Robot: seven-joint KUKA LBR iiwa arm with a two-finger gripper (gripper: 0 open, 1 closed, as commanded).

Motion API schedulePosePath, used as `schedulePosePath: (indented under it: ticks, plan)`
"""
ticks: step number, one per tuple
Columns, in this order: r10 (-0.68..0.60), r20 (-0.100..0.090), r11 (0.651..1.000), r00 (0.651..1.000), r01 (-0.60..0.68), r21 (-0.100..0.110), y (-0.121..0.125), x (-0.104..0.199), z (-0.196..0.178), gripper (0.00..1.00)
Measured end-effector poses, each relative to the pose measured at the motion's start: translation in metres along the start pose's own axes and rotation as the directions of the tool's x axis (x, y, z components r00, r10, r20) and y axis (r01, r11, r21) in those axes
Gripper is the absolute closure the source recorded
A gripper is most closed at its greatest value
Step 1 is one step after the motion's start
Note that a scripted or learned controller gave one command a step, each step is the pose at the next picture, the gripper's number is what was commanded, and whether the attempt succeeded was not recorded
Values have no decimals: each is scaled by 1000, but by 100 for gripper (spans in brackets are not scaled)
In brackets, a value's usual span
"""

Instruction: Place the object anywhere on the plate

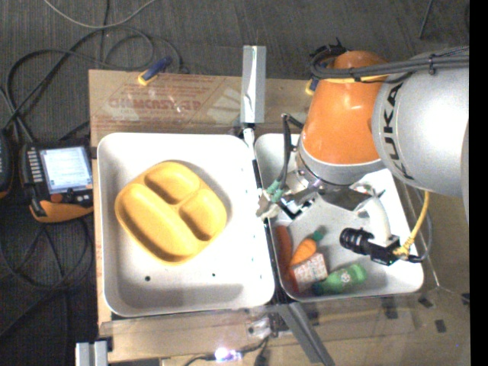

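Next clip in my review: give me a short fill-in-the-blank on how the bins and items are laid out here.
1. The yellow plate lies in the ____ bin.
2. The plate has ____ compartments.
3. The toy carrot lies in the ____ bin, beside the green bottle.
4. The band on the arm above the wrist is ____.

Missing words: left; three; right; orange
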State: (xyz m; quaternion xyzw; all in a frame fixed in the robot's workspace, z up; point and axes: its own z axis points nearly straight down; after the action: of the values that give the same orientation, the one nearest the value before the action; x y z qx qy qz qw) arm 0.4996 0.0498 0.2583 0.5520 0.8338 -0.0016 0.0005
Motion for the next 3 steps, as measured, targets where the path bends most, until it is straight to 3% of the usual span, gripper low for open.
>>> schedulePosePath:
  ticks: [1,2,3]
  plan:
    - [-79,1,997,997,79,-1,79,46,-88,100]
    - [24,0,1000,1000,-24,1,83,56,-84,100]
    - [-308,2,951,951,308,-2,130,70,-95,100]
